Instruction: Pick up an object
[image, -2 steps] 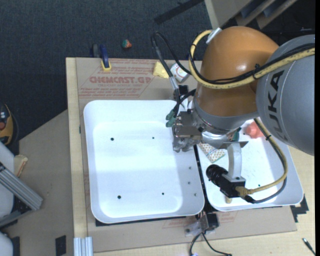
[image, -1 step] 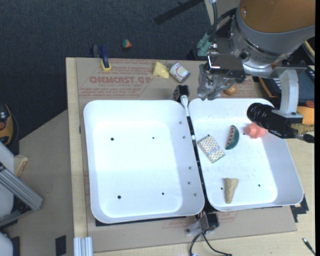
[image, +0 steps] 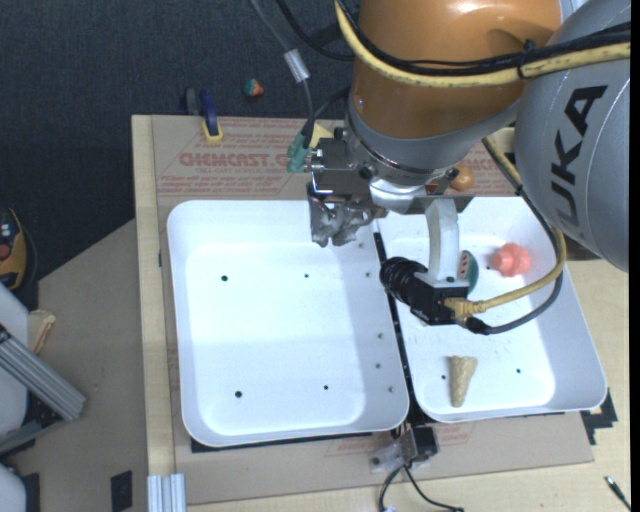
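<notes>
My arm (image: 590, 130) is grey with black KUKA lettering, an orange band (image: 450, 60), black cables, and a metal gripper (image: 335, 225).

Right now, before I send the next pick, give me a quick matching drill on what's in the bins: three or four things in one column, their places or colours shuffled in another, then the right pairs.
Things:
1. pink object
2. tan cone
3. gripper
4. blue and yellow clamp

Places:
A. near front of the right bin
B. on the bench's far edge, outside both bins
C. over the far right corner of the left bin
D. right bin, far side towards its right wall

Pairs: 1-D, 2-A, 3-C, 4-B
</notes>
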